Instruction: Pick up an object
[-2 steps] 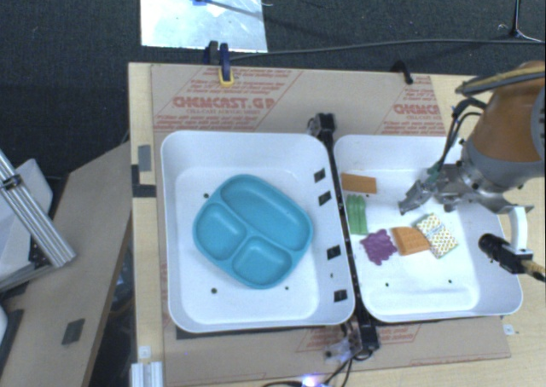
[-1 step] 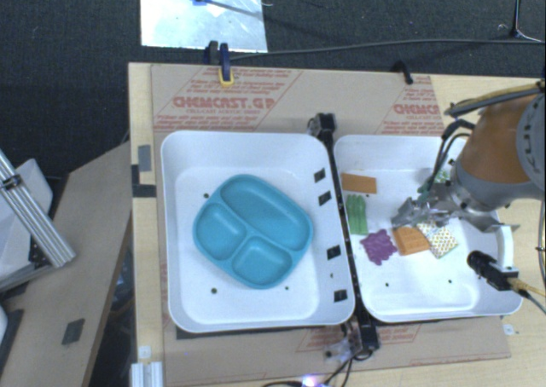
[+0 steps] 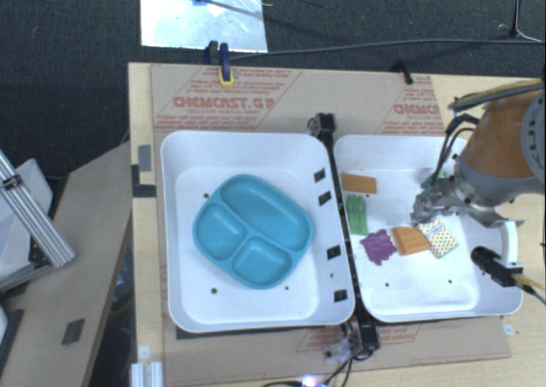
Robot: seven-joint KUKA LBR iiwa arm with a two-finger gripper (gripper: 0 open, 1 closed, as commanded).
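the grey two-finger gripper (image 3: 429, 210) sits low in the right white shallow bin (image 3: 426, 304), at the end of the grey arm with the orange band (image 3: 503, 151) that comes in from the right. how far its tips are parted cannot be told from this slant, since the metal parts blur together. it is down right at the upper edge of a small patterned square piece with pale dots (image 3: 439, 239), seemingly touching it or just above it; nothing can be seen clamped in it.

just left of that patterned piece, touching it, lies an orange-brown flat wedge (image 3: 410, 242), and pressed against the wedge's left side is a purple crumpled lump (image 3: 378, 245). these three form a tight cluster in the middle of the bin, so the gripper's spot is crowded on its left. farther left, near the dividing wall, a green flat oblong strip (image 3: 357, 214) lies lengthwise, and above it, apart from the cluster, an orange flat rectangular card (image 3: 358, 183) rests near the bin's upper part.

a black-tipped part of the rig (image 3: 488, 262) hangs over the bin's right edge, below the arm.

the left white shallow bin (image 3: 183, 232) holds a blue three-compartment plastic plate (image 3: 252, 230), tilted diagonally near its centre, well apart from the gripper.
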